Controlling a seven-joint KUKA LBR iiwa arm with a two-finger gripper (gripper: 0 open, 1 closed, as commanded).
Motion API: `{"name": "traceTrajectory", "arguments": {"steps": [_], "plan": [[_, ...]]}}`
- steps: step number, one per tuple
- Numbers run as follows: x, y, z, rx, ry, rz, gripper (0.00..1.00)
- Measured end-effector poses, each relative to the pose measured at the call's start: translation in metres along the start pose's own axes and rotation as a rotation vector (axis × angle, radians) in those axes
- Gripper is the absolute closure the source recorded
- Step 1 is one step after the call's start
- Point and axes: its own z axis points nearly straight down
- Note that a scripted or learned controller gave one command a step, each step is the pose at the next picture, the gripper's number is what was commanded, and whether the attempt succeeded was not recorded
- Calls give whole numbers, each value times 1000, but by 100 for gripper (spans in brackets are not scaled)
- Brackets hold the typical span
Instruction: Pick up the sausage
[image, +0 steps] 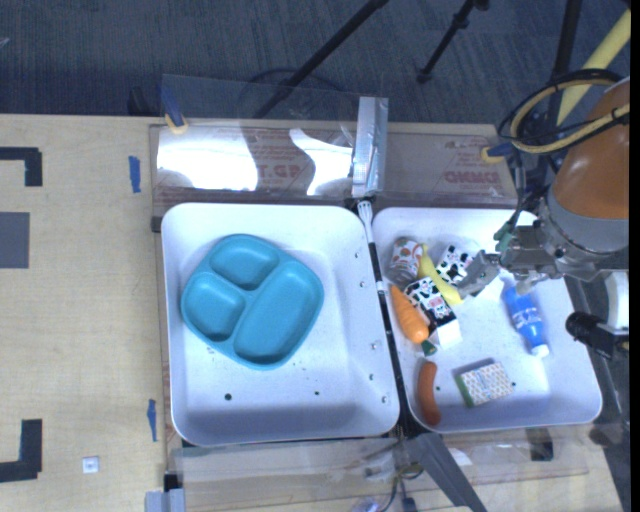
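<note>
Camera view, as we list it. Surface: a pale wooden bench (70, 330) with black tape marks and short blue tape strips along its left part; dark blue-grey carpet (200, 40) beyond the far edge, crossed by black stand legs. A clear plastic sheet (250, 160) lies at the far side of the bins.

Left bin (190, 400): white, shallow, holding a blue divided plate (252, 300) with three sections.

Right bin (560, 400): white. We count a sausage (428, 390), reddish-brown, lying near the bin's near-left corner, just beside the dividing wall; a carrot (409, 312) farther back along the same wall; a yellow banana (437, 275); a black-and-white cow-patterned toy (445, 280) touching the banana; a small round can (404, 256) at the far left; a blue bottle (524, 318) toward the right; a green-edged patterned sponge (484, 382) just right of the sausage.

Arm: the gripper (487, 270) hangs over the far middle of the right bin, near the cow toy, well apart from the sausage. Whether it is open or closed we cannot tell.
</note>
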Motion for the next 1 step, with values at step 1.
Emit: {"name": "traceTrajectory", "arguments": {"steps": [1], "plan": [[-1,1,-7,2,0,2,100]]}}
